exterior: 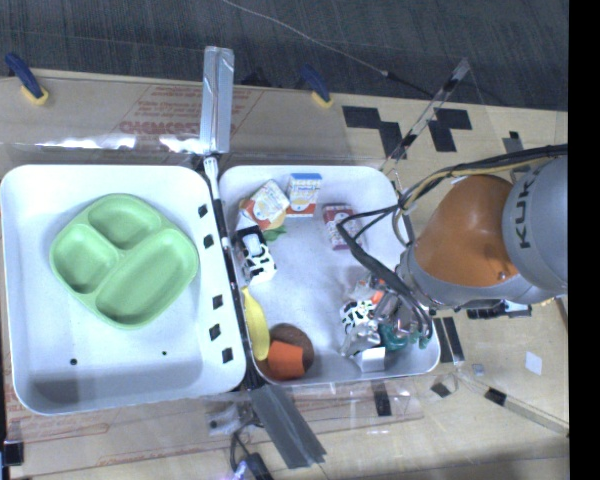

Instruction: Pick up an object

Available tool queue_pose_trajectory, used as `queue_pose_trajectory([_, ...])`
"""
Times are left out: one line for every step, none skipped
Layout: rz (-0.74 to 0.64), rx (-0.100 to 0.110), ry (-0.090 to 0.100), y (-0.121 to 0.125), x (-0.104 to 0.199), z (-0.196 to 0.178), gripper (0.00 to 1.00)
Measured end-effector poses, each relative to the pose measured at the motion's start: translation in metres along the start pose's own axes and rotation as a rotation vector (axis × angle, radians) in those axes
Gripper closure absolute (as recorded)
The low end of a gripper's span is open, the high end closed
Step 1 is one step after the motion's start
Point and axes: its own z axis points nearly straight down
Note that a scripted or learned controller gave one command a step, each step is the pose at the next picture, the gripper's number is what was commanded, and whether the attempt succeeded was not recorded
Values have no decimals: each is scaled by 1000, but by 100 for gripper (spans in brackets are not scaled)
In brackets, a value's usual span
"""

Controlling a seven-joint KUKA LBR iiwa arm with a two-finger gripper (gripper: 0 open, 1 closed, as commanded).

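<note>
One legible marking, "KU", sits on the grey arm above the pincer.

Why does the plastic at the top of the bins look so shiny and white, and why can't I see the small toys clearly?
Camera view: the clear plastic sheet behind the bins catches overhead light, giving white glare streaks. Camera view: the picture is a little soft and grainy, so the print on the small cartons is unreadable. Camera view: the left bin shows a grey shadow in its near corner.
</note>
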Motion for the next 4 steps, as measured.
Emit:
queue_pose_trajectory([-5, -4, 10, 102, 43, 3, 0])
queue_pose_trajectory([-7, -2, 8, 100, 41, -7, 100])
queue_pose_trajectory([350, 1, 12, 108, 46, 3, 100])
queue_pose_trajectory([725, 3, 9, 102, 44, 3, 100])
